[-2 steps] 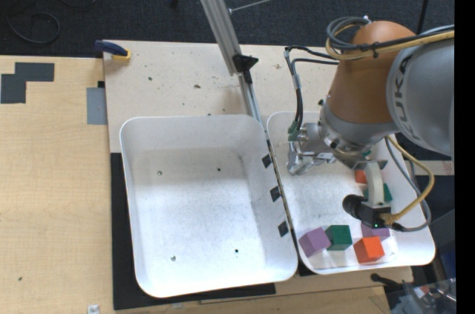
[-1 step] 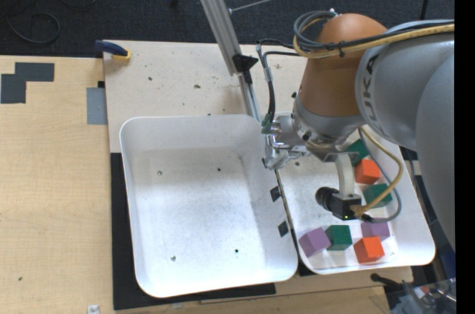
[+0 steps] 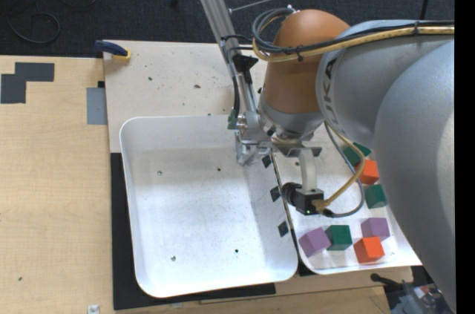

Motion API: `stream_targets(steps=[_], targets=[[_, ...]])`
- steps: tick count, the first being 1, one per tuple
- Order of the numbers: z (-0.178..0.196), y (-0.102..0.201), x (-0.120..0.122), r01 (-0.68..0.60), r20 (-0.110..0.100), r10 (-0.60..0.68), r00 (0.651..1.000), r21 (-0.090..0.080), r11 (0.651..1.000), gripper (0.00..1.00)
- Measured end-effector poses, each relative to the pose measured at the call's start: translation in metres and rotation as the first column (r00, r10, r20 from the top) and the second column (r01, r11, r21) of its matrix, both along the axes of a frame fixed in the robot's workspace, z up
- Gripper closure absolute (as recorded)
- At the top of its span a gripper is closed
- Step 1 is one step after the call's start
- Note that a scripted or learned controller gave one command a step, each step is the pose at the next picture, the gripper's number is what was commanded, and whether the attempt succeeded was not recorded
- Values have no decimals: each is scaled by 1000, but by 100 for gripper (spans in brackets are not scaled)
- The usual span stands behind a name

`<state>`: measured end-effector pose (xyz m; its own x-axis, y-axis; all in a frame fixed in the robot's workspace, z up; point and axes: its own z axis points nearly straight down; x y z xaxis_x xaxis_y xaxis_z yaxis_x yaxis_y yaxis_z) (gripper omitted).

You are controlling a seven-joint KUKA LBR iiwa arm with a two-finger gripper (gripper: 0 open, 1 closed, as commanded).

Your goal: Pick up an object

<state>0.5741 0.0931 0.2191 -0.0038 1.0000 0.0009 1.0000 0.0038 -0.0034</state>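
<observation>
Several coloured blocks lie in the right bin point(image 3: 326, 266). At its front are a purple block point(image 3: 315, 240), a green block point(image 3: 340, 236) and an orange block point(image 3: 369, 249). Behind them lie another purple block point(image 3: 375, 227), a green block point(image 3: 375, 195) and an orange block point(image 3: 369, 171). My gripper point(image 3: 288, 151) hangs under the orange wrist band, over the back left part of the right bin, near the wall between the bins. It is above and left of the blocks. The arm hides much of this bin.
The left bin point(image 3: 141, 179) is a shallow white tray with a few dark specks. A slanted metal bar point(image 3: 215, 8) rises from the seam between the bins toward the back. Wooden bench lies to the left.
</observation>
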Motion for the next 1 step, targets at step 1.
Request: stream_targets(steps=[1], targets=[[1, -1, -1, -2, -1, 2, 1000, -2, 1000, 0]])
